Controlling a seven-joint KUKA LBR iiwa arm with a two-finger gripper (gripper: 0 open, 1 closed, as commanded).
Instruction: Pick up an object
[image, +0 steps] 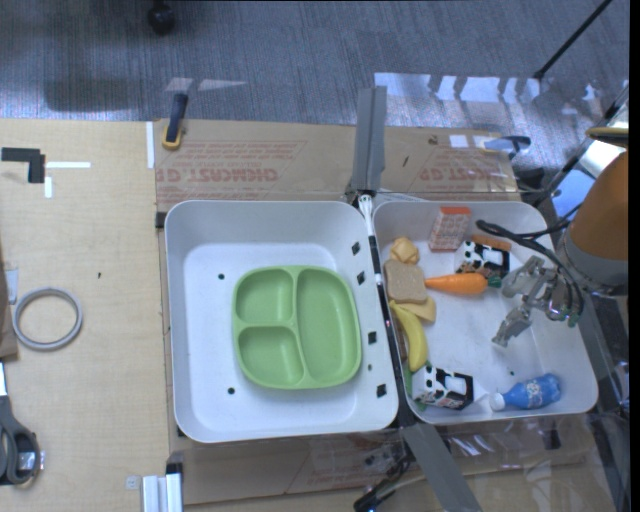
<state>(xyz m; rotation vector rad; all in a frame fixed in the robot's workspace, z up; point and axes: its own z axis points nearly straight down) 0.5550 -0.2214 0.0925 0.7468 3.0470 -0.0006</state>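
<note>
The right bin (560, 385) holds several objects. An orange carrot (457, 284) lies beside a slice of bread (406, 284), with a yellow banana (414, 340) below them. A black-and-white cow toy (445, 388) and a blue bottle (528, 393) lie near the front wall. A second black-and-white toy (484, 260) and a red packet (449, 229) lie at the back. My gripper (503, 312) hangs over the right side of this bin, just right of the carrot's tip. It is open, and nothing sits between its fingers (510, 331).
The left bin (190, 300) holds a green divided plate (297, 327). A grey tape ring (43, 318) lies on the wooden bench at far left. Black cables (520, 236) run over the right bin's back corner.
</note>
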